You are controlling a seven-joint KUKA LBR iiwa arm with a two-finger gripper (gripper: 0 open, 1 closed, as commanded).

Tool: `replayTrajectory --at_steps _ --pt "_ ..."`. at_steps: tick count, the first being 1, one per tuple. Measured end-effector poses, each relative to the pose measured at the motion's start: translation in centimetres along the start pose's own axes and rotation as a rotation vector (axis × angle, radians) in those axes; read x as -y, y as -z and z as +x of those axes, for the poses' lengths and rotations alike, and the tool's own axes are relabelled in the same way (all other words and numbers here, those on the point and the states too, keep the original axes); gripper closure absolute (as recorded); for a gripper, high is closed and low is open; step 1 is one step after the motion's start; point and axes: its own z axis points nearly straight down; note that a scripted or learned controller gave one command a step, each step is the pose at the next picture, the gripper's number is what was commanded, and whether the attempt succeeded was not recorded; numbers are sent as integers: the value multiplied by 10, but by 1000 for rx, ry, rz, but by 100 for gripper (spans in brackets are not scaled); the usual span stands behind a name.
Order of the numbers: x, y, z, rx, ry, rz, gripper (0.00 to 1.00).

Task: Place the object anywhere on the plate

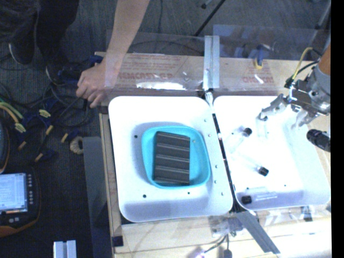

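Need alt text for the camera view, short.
A dark ribbed block lies on a blue plate in the left white bin. The robot's hand hangs over the upper right of the right bin, with nothing between its fingers. A person's arm reaches to the bench's far left corner.

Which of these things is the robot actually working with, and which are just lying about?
Part of the job:
- dark grey ribbed block
- light blue plastic plate
- two-finger gripper

Just lying about:
- small black pieces in the right white bin
- person's hand
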Motion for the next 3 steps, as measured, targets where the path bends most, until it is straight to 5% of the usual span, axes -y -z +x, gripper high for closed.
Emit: replayTrajectory --at_steps 1,2,3 --pt "60 -9 -10 -2 -67 2 0" --pt "48 104 -15 1 -143 -1 0" --pt "73 17 -15 1 -413 3 0"
